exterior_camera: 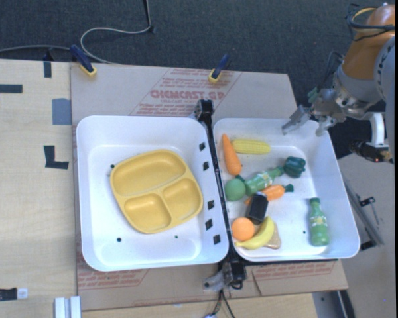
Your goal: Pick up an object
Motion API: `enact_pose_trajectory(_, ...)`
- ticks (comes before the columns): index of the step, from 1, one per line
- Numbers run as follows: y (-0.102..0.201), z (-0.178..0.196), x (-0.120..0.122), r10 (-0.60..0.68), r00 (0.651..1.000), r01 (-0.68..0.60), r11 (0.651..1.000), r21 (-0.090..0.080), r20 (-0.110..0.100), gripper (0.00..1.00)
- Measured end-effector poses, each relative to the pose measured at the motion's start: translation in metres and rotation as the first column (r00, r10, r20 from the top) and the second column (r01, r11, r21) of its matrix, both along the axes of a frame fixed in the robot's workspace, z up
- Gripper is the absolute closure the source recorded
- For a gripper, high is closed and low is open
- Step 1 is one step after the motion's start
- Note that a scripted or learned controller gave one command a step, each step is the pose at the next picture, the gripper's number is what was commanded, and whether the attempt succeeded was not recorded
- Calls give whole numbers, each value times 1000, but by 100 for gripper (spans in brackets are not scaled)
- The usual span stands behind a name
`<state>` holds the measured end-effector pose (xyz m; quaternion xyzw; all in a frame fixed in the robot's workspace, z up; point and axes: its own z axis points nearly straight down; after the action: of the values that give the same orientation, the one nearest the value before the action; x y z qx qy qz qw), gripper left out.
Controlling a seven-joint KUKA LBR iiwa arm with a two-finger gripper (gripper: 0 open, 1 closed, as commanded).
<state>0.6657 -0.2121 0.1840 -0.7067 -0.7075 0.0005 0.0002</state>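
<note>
at the upper right of the frame the arm (371, 45) reaches in, grey with its orange band near the top edge, and the gripper (306, 121) hangs over the upper right rim of the right bin (341, 197); its two fingers are spread apart with nothing between them, one pointing left toward the bin, the other down. inside the right bin, a corn cob (251, 147) lies near the top, with a carrot (231, 155) slanting just left of it. below these, toward the middle of the bin, sit a green pepper (294, 166), a green bottle (264, 179) lying on its side, a green ball (235, 189) and a smaller carrot (274, 192), all crowded together. a black block (257, 208) rests just under them, and at the bin's lower edge an orange (243, 229) touches a banana (263, 235). a second green bottle (318, 222) lies apart at the lower right. on the left, the left bin (93, 197) holds a yellow tray (156, 190) with three compartments, set at a tilt. both bins rest on cardboard (179, 95), held by two clamps (83, 61) at its top edge.
</note>
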Motion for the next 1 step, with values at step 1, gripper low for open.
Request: enact_pose_trajectory(1, -10, -90, -37, 0, 1000, 0, 1000, 0, 1, 0)
